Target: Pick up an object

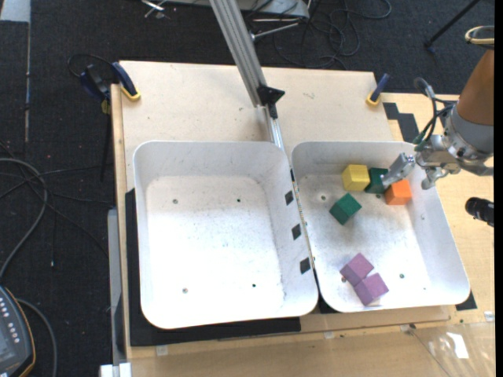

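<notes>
Right bin (440, 234): yellow block (355, 177), dark green block (377, 181), orange block (398, 192) clustered far; green block (344, 209) nearby; two purple blocks (363, 278) near. End effector (415, 171) over orange block, grip state indiscernible. Left bin (149, 210) alongside.

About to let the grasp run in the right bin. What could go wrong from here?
1. The gripper sits over a tight cluster: orange block, dark green block and yellow block crowd together, so it may nudge or catch a neighbour.
2. That cluster lies near the right bin's far wall, limiting approach room.
</notes>
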You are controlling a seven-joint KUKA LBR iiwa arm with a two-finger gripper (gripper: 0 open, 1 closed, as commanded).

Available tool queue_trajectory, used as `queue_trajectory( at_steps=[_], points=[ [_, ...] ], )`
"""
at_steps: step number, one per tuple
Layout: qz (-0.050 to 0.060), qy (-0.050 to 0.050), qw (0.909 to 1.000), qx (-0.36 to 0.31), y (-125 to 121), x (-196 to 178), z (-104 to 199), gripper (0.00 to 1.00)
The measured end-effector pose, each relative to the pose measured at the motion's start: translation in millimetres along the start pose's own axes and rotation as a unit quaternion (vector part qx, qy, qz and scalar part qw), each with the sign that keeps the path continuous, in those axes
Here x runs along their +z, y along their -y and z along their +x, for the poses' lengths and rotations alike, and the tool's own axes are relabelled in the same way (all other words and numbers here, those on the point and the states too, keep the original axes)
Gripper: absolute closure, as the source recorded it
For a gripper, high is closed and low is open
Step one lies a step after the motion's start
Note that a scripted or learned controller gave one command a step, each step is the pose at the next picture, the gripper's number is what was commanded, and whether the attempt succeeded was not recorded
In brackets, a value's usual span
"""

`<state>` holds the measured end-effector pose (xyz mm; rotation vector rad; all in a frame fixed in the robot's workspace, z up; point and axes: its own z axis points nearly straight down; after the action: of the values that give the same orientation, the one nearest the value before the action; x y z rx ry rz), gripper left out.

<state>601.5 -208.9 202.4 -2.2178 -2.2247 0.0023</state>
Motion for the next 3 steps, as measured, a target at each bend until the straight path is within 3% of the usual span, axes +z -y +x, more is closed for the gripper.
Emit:
queue_trajectory(
  at_steps=[1, 2, 3],
  points=[
    [-0.013, 0.004, 0.9999, 0.001, -30.5, 80.0, 4.2, 0.0],
    [-0.014, 0.006, 0.9999, -0.001, -31.3, 71.5, 3.9, 1.0],
    [-0.014, 0.001, 0.9999, -0.003, -33.0, 70.6, 9.2, 0.0]
  ],
)
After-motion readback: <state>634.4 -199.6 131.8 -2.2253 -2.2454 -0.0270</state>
